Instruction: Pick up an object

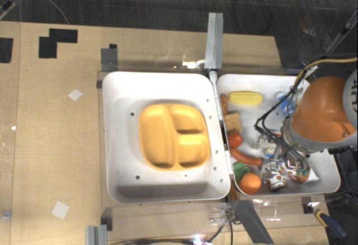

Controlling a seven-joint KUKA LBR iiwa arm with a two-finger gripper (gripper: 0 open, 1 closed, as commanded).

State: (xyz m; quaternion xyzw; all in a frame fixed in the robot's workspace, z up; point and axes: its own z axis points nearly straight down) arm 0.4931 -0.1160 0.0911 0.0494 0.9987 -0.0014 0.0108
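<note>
**Arm low over the right bin — no pick confirmed**

You are looking at a try that, as far as this view shows, is not finished. The arm (321, 109) reaches in from the right and hangs over the right bin (330, 185), its orange band covering much of the bin's far side. The gripper (282, 168) sits low at the near end of that bin, in among cables and a patterned, crumpled-looking item (291, 174). You cannot tell how the gripper is set, nor whether anything is in it: the wrist and wiring hide that spot.

The candidates for picking all lie in the right bin. A yellow corn cob (245, 98) rests near the far wall, well apart from the gripper. Along the left wall sit a brown block (231, 122), a small red tomato-like piece (234, 140), a red sausage (246, 156), a green piece (239, 170) and an orange ball (250, 183) at the near corner. The sausage and the orange ball are the ones near the gripper.

The left bin (120, 143) holds a yellow divided tray (172, 135) lying flat in its middle — untouched by the arm.

Judge it so: the approach looks made, but nothing is seen lifted clear of the bin floor. The grasp and the lift remain to be shown.
</note>
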